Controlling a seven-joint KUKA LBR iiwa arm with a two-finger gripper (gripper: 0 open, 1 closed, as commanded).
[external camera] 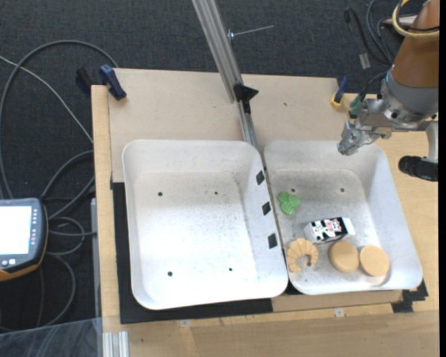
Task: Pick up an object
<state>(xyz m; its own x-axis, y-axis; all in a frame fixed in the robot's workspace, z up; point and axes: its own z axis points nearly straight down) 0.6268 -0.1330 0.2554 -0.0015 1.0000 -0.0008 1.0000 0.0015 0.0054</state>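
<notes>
From the camera above the bench, the only printed thing is a small black-and-white box (328,229) lying flat in the right bin (390,188); its face carries a pattern with touches of red and green, but no word or brand is legible at this size. Just beyond it, near the bin's left wall, sits a green leafy piece (288,203). Along the near edge lie 3 tan items: a ridged, curled piece (302,254) and 2 round discs (343,256) (374,261), the discs touching each other.

The gripper (348,143) hangs over the far rim of the right bin, well apart from all these objects and holding nothing; whether its fingers are apart or together cannot be told.

The left bin (139,167) is speckled white with 4 small dark holes. Both bins rest on a pale wooden bench (174,104). A metal rail (223,56) slants across the back. Dark carpet (56,21) with loose cables lies around, and a handheld control screen (17,237) sits at the left.
</notes>
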